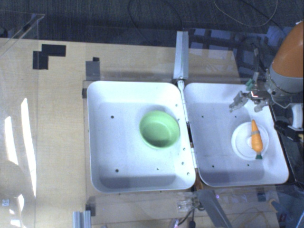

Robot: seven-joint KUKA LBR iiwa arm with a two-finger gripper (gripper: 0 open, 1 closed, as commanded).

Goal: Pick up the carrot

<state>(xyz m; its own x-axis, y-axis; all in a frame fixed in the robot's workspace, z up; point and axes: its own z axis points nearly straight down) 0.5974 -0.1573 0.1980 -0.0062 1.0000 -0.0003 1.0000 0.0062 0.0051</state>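
Note:
An orange carrot (256,138) with a small green stem end lies lengthwise on a white plate (242,141) in the right bin (213,127). My gripper (249,101) hovers above the bin's far right corner, a short way beyond the carrot and apart from it. Its fingers (236,101) are spread open with nothing between them. The arm's orange band (289,56) rises behind it at the right.
A green bowl (159,128) sits in the middle of the left bin (109,137). A metal divider bar (181,56) runs between the bins at the far side. Cables lie on the dark floor beyond the bench.

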